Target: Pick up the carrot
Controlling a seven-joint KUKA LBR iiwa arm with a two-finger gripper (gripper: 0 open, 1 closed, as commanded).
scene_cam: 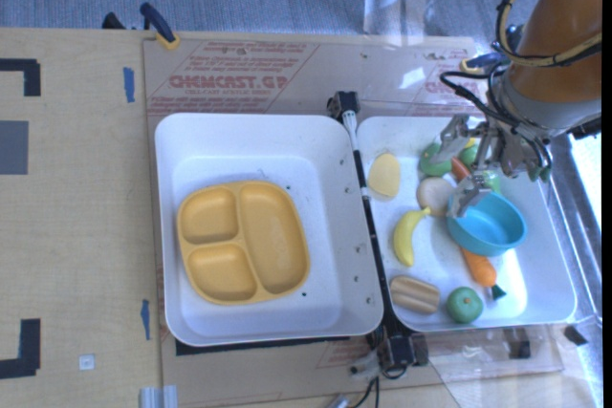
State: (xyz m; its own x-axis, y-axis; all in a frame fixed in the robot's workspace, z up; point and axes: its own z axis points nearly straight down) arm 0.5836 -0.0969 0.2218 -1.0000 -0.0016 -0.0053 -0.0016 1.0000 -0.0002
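The carrot is an orange stick lying in the right bin, just below the blue bowl, whose rim covers its upper end. My gripper hangs over the back of that bin, above and left of the bowl and well apart from the carrot. It stands open. Between its fingers lie a small green piece and a short red-orange piece; I cannot tell whether it touches them.
The right bin also holds a pale yellow slice, a white round item, a banana, a bread roll and a green apple. A yellow divided plate lies in the left bin.
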